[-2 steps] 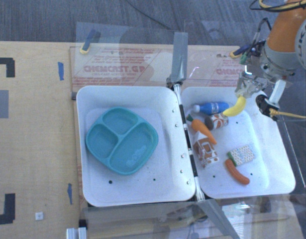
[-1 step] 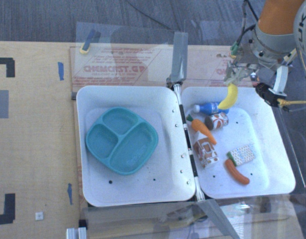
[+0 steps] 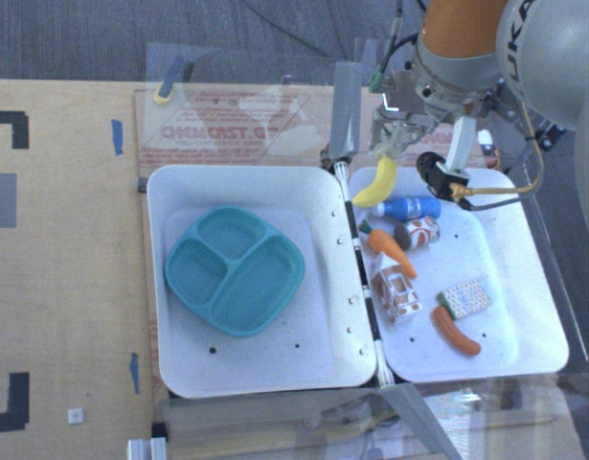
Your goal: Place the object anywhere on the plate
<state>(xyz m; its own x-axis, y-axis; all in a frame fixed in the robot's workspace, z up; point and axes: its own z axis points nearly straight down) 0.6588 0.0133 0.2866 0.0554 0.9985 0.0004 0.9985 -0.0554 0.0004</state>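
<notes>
I see the banana hanging from my tool, pinched at its top end above the right bin's near corner, well apart from the teal plate in the left bin. It looks light, stiff and smooth, so I judge this end-hold may let it swing or slip; mid-body would be surer.

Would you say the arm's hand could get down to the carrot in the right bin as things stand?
Probably yes. The carrot lies uncovered from above, and the hand hangs above the same bin. It would be a tight fit, though: the can and the small carton crowd it.
</notes>
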